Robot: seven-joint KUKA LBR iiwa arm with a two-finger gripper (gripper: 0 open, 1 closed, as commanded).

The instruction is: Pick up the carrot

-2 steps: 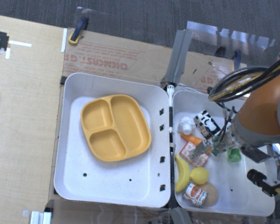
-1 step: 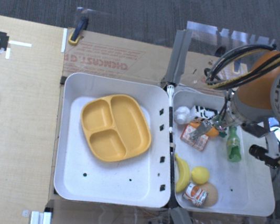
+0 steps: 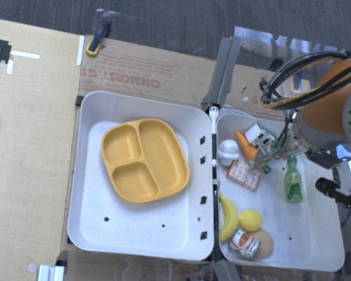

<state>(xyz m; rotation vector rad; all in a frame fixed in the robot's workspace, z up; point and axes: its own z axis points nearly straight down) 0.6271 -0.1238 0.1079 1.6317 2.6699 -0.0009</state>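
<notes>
The carrot is a small orange piece lying near the back of the right bin, between a white bottle and a white packet. My gripper hangs just to the right of the carrot, low over the bin, at the end of the grey arm with the orange band. Its tip sits among the clutter and is hard to make out. Nothing shows between it and the carrot that I can call a grasp.
The right bin also holds a white bottle, a red patterned box, a green bottle, a banana, a lemon and a can. A yellow divided plate lies in the left bin.
</notes>
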